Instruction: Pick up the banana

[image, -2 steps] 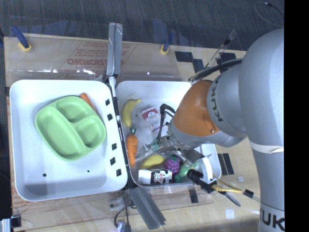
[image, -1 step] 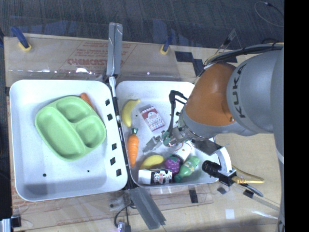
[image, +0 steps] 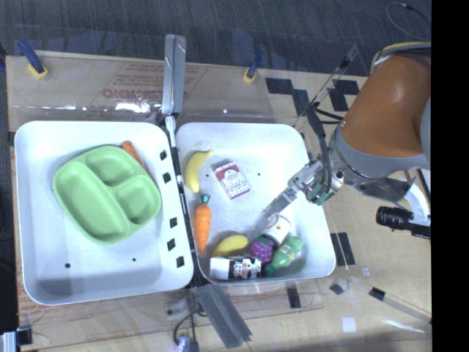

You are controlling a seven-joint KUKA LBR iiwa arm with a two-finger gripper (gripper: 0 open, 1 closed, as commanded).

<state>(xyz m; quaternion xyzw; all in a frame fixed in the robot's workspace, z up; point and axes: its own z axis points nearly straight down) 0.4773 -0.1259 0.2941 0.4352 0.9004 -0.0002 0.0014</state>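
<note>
The banana [image: 194, 169] is yellow and lies along the left wall of the right bin [image: 293, 139], near the back, with its tip pointing toward the divider. My gripper [image: 272, 208] hangs over the right half of that bin and slants down to the left from the orange-banded wrist [image: 381, 108]. Its tip is just above a small white bottle [image: 278, 231], well to the right of the banana and apart from it. Nothing shows in the gripper.
A red and white carton [image: 231, 180] lies right of the banana. A carrot [image: 202, 226], a lemon [image: 231, 244], purple grapes [image: 261, 249], a green bottle [image: 288, 251] and a dark bottle [image: 236, 268] crowd the front. The left bin [image: 44, 270] holds a green divided plate [image: 108, 193].
</note>
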